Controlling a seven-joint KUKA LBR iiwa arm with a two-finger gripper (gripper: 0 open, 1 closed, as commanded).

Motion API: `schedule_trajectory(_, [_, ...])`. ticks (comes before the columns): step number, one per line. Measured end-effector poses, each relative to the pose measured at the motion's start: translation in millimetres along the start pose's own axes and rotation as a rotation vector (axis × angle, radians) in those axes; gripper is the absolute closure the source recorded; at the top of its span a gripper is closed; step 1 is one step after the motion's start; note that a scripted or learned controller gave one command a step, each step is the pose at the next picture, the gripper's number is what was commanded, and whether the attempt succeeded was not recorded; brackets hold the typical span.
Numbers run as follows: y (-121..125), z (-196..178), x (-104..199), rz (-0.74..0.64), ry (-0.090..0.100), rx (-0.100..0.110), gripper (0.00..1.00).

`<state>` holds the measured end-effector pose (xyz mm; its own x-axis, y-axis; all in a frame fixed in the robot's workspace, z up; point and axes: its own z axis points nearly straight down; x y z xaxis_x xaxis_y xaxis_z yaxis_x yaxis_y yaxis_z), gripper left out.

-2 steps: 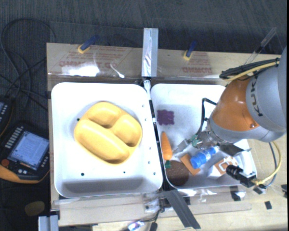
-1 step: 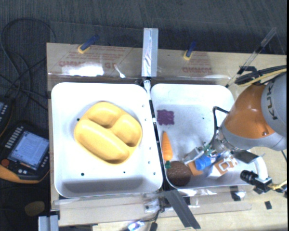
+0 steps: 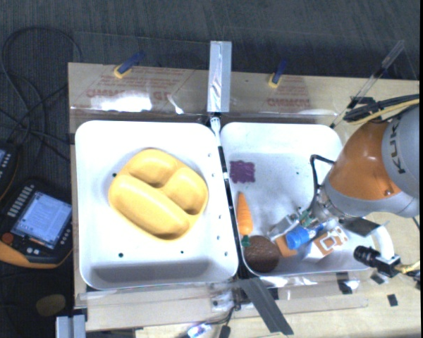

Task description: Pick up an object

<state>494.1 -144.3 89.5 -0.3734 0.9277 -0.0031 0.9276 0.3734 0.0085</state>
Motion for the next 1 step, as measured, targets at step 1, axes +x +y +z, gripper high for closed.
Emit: schedule_trajectory(1, [0.1,0.0,-0.1,0.0,0.0,0.0,0.0])
